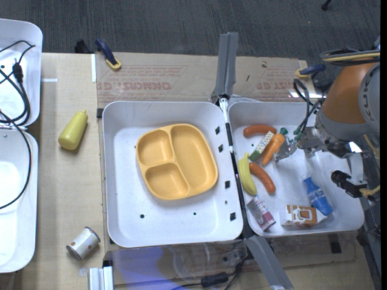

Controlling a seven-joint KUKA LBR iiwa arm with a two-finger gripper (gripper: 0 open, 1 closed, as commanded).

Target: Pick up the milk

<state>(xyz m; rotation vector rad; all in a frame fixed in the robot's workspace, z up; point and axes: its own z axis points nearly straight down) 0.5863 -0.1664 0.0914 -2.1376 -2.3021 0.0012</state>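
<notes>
The milk (301, 215) looks to be the small orange-and-white carton lying on its side in the near part of the right bin (347, 227), close to the near wall. Judged from its shape, it is a light toy carton with flat, stiff faces, likely smooth and a little slippery; a grasp across its two broad flat sides, near the middle of the body, seems safest, since the gabled end would let the fingers slide off.

Just right of it, touching or almost so, lies a blue bottle (317, 196), which crowds that side. To its left sits a small dark-red packet (261, 212). Farther off lie two sausages (262, 177), a banana (246, 174), a carrot (272, 148) and a corn cob (263, 142).

The gripper (290, 147) hangs over the far middle of the right bin, beside the carrot, well apart from the milk. I cannot tell how it is set; its tip is small and mixed with clutter.

The left bin (115, 162) holds a yellow divided plate (176, 161).
</notes>
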